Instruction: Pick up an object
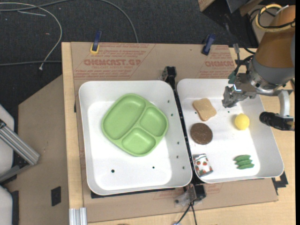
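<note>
You have five loose things to choose from, all in the right bin (pixel 267 139); the tan slice of bread (pixel 205 108) lies near the bin's upper left, the brown round cookie (pixel 201 133) just below it, the yellow lemon (pixel 242 121) to their right near the bin's middle, the green pea pods (pixel 243 161) toward the lower right, and the small white can with red marks (pixel 203 164) at the lower left corner, close against the bin's rim; none of them touches another. The gripper (pixel 230 97) hangs over the upper part of this bin, just right of the bread and above the lemon, and nothing shows between its tips; you cannot tell from here how wide it stands, since the dark wrist hardware blurs into it. The grey arm with its orange band (pixel 276 41) comes in from the right edge. In the left bin (pixel 93 125) a green divided plate (pixel 135 124) sits near the middle, turned at a slant. Both bins rest on a cardboard sheet (pixel 117 60) held by two blue clamps (pixel 97 40) at its far edge; cables trail over the dark floor (pixel 47 13) beyond.
</note>
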You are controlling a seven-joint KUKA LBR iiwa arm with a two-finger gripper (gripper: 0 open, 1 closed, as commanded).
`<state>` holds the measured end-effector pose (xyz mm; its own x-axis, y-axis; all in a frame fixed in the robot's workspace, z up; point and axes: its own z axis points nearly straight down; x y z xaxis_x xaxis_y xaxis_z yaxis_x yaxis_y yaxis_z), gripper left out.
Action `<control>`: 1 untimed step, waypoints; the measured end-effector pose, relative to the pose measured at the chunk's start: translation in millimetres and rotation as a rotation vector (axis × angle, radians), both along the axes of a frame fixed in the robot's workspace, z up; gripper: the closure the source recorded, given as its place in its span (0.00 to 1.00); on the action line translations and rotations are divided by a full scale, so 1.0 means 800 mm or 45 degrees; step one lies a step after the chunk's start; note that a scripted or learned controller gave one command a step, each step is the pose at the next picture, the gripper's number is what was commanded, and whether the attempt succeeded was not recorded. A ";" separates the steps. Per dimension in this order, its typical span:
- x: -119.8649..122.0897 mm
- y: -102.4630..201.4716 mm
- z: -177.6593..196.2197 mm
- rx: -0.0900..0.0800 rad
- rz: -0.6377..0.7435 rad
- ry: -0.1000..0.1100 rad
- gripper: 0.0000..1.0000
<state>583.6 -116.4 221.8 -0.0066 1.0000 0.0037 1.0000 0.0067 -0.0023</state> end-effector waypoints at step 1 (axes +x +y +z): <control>0.027 0.065 0.010 -0.002 0.001 -0.007 1.00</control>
